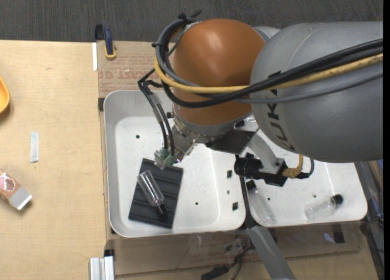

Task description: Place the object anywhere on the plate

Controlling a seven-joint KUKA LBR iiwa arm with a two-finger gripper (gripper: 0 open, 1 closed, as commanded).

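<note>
Left bin [122, 150], centre of frame: a black ribbed plate [164, 202] lies at its lower part. A clear vial [150, 188] with a dark cap rests on that plate. The pincer [163, 158] sits just above the plate's upper edge; whether it is open or closed cannot be told. A second clear vial [322, 205] lies in the right bin [353, 211].

The arm's orange band [210, 68] hides the gripper, and perhaps part of the left bin [116, 150].
</note>
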